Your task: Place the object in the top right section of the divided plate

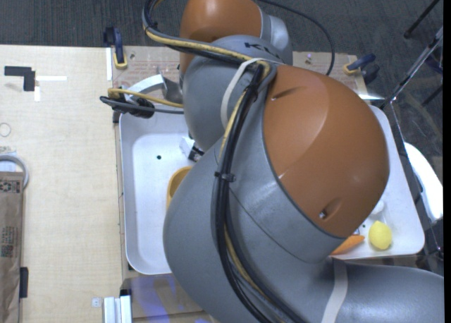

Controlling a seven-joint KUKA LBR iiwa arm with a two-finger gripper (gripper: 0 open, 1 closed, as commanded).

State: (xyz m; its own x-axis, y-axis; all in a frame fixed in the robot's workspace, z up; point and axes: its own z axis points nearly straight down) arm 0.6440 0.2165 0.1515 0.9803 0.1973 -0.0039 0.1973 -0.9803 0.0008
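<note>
The arm's large grey and orange body covers most of both bins. A yellow-orange curved edge (pixel 175 183) shows in the left bin (pixel 141 202) against the arm; the rest of it is hidden, so I cannot tell what it is. What shows of my gripper (pixel 189 149) is a small pale piece just above that edge, low over the left bin. A yellow lemon (pixel 380 235) and an orange carrot-like piece (pixel 347 245) lie in the right bin's near corner.
The right bin's (pixel 409 194) rim shows along the right side. A light wooden bench top (pixel 63 173) stretches to the left of the bins. Clamps sit on the far board edge (pixel 361 66).
</note>
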